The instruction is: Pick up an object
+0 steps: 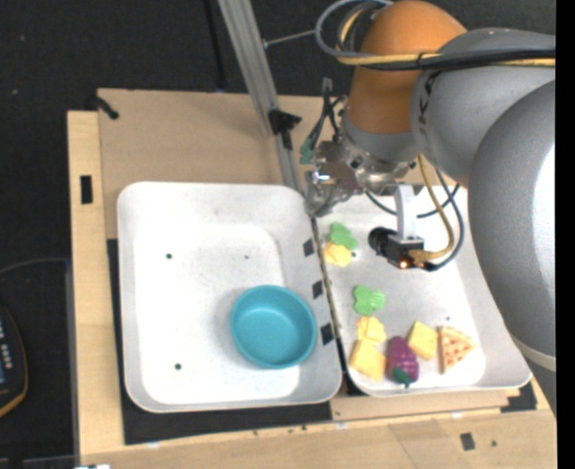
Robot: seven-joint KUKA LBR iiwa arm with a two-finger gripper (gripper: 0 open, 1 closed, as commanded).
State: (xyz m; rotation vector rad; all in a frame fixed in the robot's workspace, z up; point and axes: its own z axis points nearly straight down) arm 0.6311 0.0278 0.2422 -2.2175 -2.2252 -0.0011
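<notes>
Over the far end of the right-hand bin (483,364), close to the divider it shares with the left bin (170,389), the gripper (329,186) is seen hanging from the arm (405,76). Whether the jaws are spread or pressed together cannot be told, since the wrist hardware covers them. Just below the gripper, a small green-and-yellow toy (339,244) is seen lying on the bin floor; it is judged to be the likeliest target. Its long axis runs roughly from the far end of the bin toward the near end, with the green part farther away and the yellow part nearer. For a sound grasp, the jaws should be set across that axis, closing on the narrow sides, and the descent should be kept clear of the bin wall beside it. Other toys, among them a purple grape bunch (403,358) and yellow cheese pieces (369,350), are gathered at the near end, well apart. A blue bowl (272,326) is seen in the left bin.
</notes>
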